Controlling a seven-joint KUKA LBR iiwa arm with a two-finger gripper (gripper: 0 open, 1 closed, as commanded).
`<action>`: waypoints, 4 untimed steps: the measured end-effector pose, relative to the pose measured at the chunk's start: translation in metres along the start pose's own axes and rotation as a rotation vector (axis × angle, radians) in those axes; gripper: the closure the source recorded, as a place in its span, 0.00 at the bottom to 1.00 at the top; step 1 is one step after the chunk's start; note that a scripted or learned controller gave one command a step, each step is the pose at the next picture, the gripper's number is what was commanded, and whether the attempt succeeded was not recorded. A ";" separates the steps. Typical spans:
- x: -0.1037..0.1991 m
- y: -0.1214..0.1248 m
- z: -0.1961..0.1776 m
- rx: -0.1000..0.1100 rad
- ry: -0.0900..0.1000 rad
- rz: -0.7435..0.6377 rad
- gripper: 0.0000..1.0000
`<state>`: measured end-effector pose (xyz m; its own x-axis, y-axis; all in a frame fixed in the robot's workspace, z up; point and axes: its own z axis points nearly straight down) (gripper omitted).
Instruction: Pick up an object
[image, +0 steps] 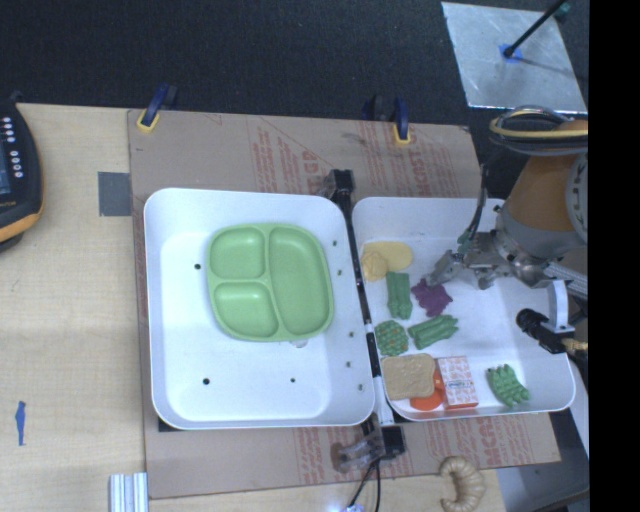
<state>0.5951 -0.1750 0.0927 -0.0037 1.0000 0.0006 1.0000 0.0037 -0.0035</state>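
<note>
In the right bin (520, 240), just below the spread end effector (447, 268) — purple toy grapes (432, 296), likely light and stiff, bumpy — best pinched across the middle.

yellow food (386, 259): a soft yellow lump, lying flat at the top left of the right bin (520, 215)
green pickle (399, 294): a long dark green piece, lying just below the yellow food
purple piece (432, 296): small and dark purple, just beside the pickle
pea pod (433, 329): a green pod, lying tilted, near the middle
round green piece (390, 338): bumpy and green, by the left wall
bread slice (409, 376): brown and square, lying flat, with something red (427, 402) under it
little box (457, 383): white and orange, touching the bread
green beans (507, 385): a small green bunch, near the bottom right corner
</note>
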 end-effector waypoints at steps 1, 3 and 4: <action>0.041 -0.038 0.000 -0.002 0.000 -0.002 0.00; 0.040 -0.037 -0.011 -0.003 -0.001 -0.003 0.00; 0.067 -0.070 0.002 0.003 0.000 0.001 0.00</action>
<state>0.5247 -0.1083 0.0910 -0.0032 1.0000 0.0005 1.0000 0.0032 -0.0068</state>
